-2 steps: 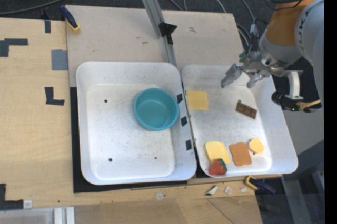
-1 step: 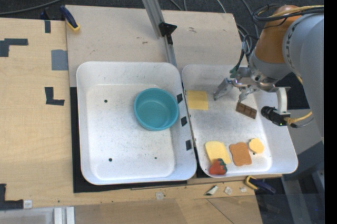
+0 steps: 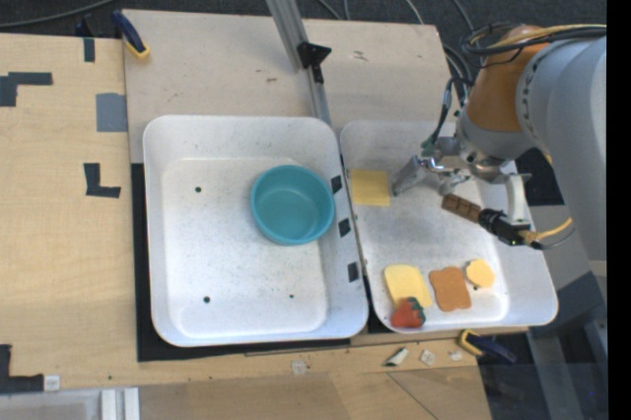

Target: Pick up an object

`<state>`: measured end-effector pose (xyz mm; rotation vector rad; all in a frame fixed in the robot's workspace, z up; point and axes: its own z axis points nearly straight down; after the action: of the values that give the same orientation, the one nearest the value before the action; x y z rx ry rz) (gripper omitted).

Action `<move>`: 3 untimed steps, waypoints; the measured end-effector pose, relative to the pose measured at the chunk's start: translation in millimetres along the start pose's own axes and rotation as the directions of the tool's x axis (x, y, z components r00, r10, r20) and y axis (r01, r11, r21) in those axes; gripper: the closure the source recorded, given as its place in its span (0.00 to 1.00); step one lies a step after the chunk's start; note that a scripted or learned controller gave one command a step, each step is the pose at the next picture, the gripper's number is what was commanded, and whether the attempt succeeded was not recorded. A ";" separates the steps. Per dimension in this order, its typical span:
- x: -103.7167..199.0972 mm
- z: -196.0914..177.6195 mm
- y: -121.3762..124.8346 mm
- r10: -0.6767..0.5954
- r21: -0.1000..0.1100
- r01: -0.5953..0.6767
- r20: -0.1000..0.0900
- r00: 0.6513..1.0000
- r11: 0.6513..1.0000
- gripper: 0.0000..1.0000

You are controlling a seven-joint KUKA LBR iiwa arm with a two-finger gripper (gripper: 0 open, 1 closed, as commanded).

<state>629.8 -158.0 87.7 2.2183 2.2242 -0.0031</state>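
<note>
- Fingers of the gripper spread open, empty, tips low in the right bin.
- Yellow block lies just beside them, ungrasped.
- Pickup not yet made, I'd judge.

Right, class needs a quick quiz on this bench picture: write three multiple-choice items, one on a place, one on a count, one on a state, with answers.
1. Where is the teal bowl?
A. in the left bin
B. in the right bin
C. on the bare wood

2. How many toy food pieces lie along the right bin's near edge?
A. one
B. two
C. four

3. How does the bowl stand?
A. tipped on its side
B. upright, mouth up
C. upside down

Answers:
1 A: the teal bowl sits inside the left bin.
2 C: yellow piece, strawberry, brown slice and small yellow round lie in the right bin.
3 B: its hollow inside faces the camera.
</note>
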 end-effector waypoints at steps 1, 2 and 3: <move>0.6 -10.7 0.0 -0.001 0.001 0.001 0.000 1.000 1.000 1.00; 4.4 -74.0 2.0 0.001 -0.006 -0.001 0.000 1.000 1.000 1.00; 4.0 -120.4 -4.8 0.001 -0.005 -0.001 0.000 1.000 1.000 1.00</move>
<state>625.2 -153.8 208.1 2.2175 2.2201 0.0028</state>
